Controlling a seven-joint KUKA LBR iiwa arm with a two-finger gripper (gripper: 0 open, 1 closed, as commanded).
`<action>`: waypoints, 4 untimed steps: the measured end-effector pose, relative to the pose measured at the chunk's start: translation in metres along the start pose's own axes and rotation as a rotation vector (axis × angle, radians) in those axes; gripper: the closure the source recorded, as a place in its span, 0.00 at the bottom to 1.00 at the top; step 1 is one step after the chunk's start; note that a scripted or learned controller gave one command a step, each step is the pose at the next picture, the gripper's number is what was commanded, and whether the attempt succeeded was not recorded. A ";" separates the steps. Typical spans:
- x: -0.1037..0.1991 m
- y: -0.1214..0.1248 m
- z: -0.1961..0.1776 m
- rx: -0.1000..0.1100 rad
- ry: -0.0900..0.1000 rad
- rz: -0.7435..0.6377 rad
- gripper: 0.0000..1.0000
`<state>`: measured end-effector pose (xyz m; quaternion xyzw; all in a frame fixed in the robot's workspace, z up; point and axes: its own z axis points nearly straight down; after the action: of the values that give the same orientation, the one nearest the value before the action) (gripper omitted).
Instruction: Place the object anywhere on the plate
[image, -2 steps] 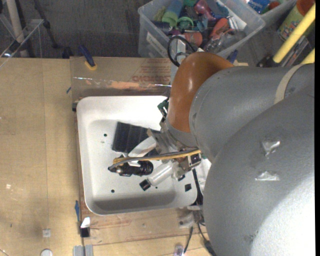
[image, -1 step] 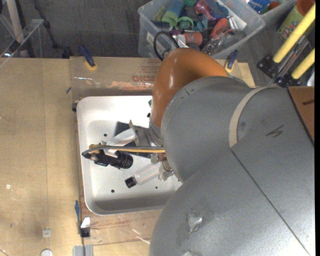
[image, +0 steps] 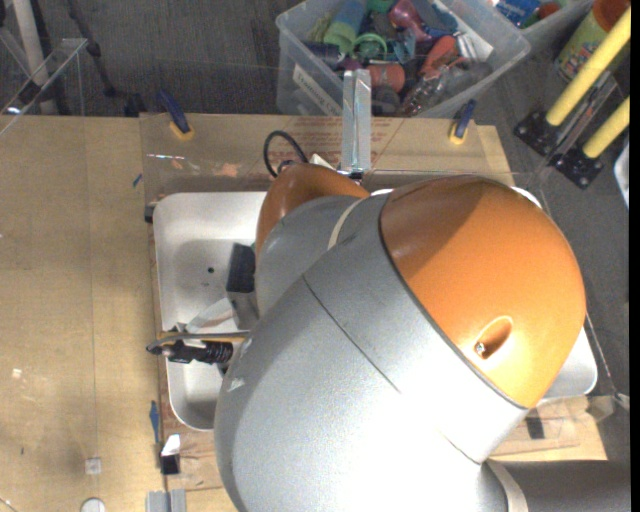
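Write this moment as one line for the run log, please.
arm: over both bins, blocking camera | left bin: partly visible | gripper: cannot tell | plate: hidden

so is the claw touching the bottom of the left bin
Cannot tell. In the camera view the dark claw hangs over the left bin, but the arm covers most of it, so neither contact nor gap shows.

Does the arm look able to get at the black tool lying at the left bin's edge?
Probably yes: the arm hangs over the left bin, and the black tool lies uncovered beside it.
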<state>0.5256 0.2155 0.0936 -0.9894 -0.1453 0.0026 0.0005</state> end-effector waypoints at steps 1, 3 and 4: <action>0.114 0.026 -0.011 -0.001 0.006 0.090 1.00; 0.052 0.010 -0.051 0.000 -0.002 0.052 1.00; 0.057 0.009 -0.148 -0.002 0.006 0.091 1.00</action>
<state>0.5839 0.2233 0.2408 -0.9950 -0.1000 -0.0003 -0.0003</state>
